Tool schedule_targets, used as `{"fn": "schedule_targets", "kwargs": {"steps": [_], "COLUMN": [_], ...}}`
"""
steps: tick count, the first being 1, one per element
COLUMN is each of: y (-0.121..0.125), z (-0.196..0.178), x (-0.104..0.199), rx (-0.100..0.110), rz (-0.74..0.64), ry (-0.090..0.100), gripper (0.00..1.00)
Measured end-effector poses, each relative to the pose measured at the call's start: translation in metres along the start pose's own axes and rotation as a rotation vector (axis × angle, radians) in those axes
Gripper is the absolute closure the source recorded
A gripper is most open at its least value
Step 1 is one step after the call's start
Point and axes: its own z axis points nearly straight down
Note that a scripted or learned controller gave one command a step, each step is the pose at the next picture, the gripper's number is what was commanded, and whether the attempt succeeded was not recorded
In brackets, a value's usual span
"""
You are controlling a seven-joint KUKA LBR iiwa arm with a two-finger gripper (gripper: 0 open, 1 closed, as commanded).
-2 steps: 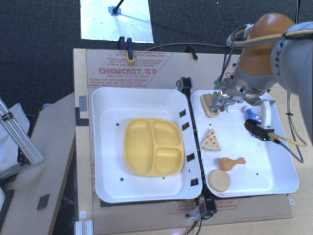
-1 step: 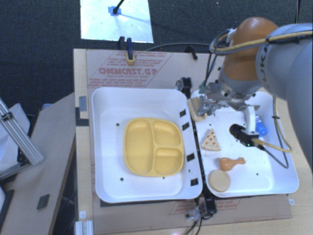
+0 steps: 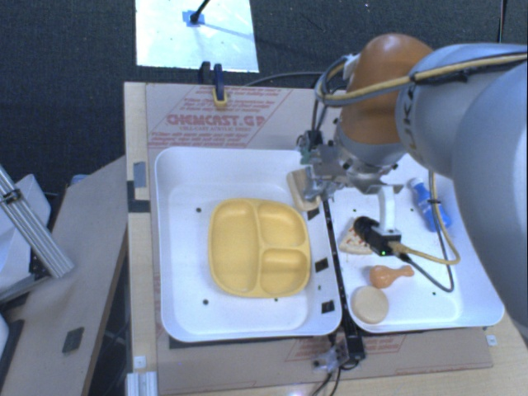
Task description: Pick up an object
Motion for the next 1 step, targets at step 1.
{"fn": "schedule_targets", "kwargs": {"steps": [1], "y": [-0.0149], "z": [-0.0120], "x": [0.0394], "rx": [-0.001], "rz": [0.001], "ry": [0.000], "gripper": [1.00]}}
